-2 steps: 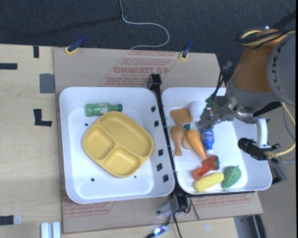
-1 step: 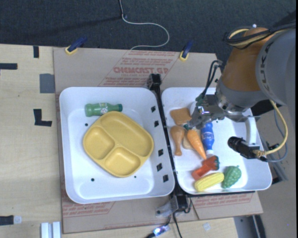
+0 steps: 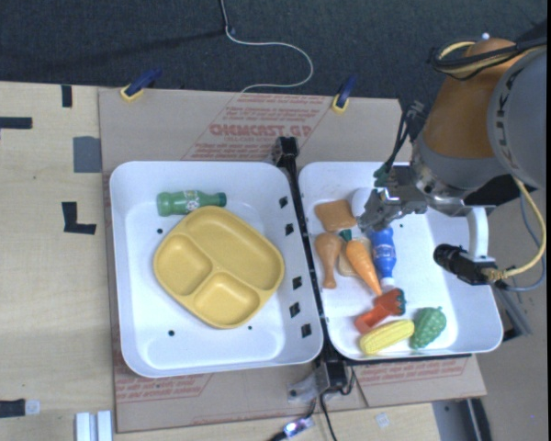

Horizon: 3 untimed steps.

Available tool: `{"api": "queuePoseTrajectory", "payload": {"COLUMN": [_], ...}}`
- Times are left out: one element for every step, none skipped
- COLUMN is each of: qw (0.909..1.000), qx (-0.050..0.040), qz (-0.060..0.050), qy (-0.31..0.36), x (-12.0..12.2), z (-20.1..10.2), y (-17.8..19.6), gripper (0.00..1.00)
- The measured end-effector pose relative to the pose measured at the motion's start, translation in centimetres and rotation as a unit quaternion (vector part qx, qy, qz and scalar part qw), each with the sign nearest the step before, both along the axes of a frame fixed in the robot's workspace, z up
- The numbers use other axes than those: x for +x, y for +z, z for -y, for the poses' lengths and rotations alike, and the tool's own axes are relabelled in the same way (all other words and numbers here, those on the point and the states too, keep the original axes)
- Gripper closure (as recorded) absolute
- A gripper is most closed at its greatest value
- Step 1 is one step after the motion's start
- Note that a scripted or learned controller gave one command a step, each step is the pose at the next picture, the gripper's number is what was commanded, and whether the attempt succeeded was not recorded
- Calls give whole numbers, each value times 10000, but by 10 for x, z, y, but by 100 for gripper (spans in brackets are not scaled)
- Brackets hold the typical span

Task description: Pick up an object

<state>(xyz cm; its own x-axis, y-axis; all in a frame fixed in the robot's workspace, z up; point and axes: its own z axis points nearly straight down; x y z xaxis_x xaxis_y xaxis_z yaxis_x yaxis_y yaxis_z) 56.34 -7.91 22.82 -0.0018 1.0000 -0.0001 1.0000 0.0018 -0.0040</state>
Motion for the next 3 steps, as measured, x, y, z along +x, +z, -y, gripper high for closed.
{"api": "queuePoseTrajectory", "payload": {"qw": [10000, 10000, 10000], "qx": [0, -4, -6], "qz": [-8, -11, -15], "qy": [0, 1, -9], "x": [-3, 4, -5], "z": [-3, -14, -4], "y": [2, -8, -17], "gripper": [100, 100, 100]}}
